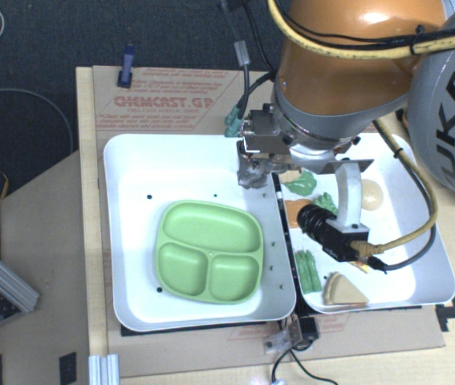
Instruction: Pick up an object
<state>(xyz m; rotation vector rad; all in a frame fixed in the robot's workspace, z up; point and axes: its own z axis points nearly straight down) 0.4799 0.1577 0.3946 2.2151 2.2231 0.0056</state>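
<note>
My own bulk hides a good deal: my orange band and grey wrist (pixel 347 62) cover the far part of the right bin (pixel 432 255), and whatever lies beneath them there cannot be made out. My claw (pixel 253 167) hangs below the wrist, over the far end of the wall where the two bins meet; it is a dark metal cluster, and I cannot tell how it is set or whether anything is in it. A black camera-like fitting (pixel 327 231) on a white bracket juts from me over the right bin and covers part of its contents.

What shows of the objects in the right bin is partial: a green leafy piece (pixel 299 184) just right of my claw, an orange piece (pixel 293 211) half hidden beside the black fitting, a pale round piece (pixel 370 192) behind the bracket, a green pod-like piece (pixel 309 269) near the dividing wall, and a tan wedge (pixel 343 291) at the near edge.

The left bin (pixel 131 183) holds a green divided plate (pixel 209 251), lying flat and fully seen, well apart from my claw.

A yellow cable (pixel 408 231) loops from me across the right bin.
</note>
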